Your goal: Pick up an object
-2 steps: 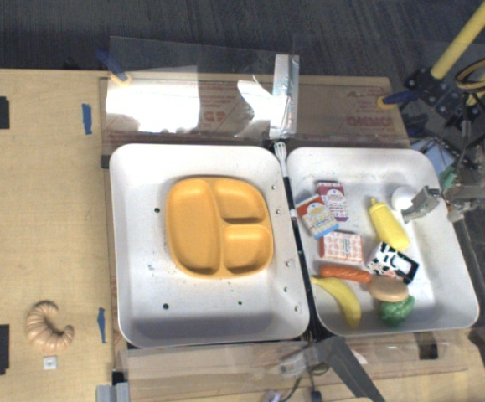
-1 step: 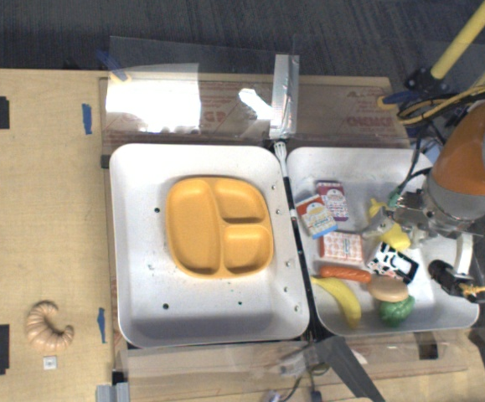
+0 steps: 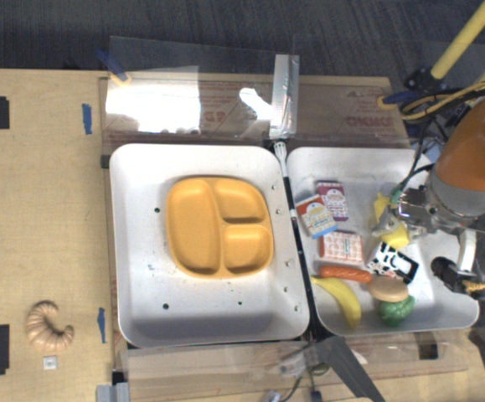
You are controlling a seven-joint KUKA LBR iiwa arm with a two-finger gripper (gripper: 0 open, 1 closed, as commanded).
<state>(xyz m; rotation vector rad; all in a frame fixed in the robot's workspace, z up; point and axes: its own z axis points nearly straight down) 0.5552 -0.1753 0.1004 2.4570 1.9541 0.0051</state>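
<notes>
Camera view looks down on two white bins side by side. My arm [image 3: 468, 162] comes in from the right, grey with the orange band above the wrist, and my gripper [image 3: 395, 224] hangs over the right part of the right bin [image 3: 355, 162]. Whether it is open or closed on anything, I cannot tell; the wrist hardware hides that part from above.

Beneath and just beside my gripper lie a yellow piece [image 3: 384, 206] and a black-and-white block [image 3: 391, 260], the block tilted and close to the tool's lower end. I cannot tell whether I am touching either one.

Left of these, toward the bin's middle, three small packets sit near each other: a red-and-white carton [image 3: 332, 199], a blue-topped carton [image 3: 317, 217] beside it, and a pink box [image 3: 342, 247] below them. Under the pink box lies a carrot [image 3: 345, 273], and below that a banana [image 3: 343, 296] curves toward the bin's near wall. To the banana's right sits a tan round piece [image 3: 388, 291] touching a green item [image 3: 395, 308].

The left bin [image 3: 133, 224] holds an orange divided tray [image 3: 219, 225], flat near its centre, with three compartments.

Outside the bins, on the wooden bench [image 3: 33, 224] at lower left, rests a croissant [image 3: 49, 324], well apart from everything else.
</notes>
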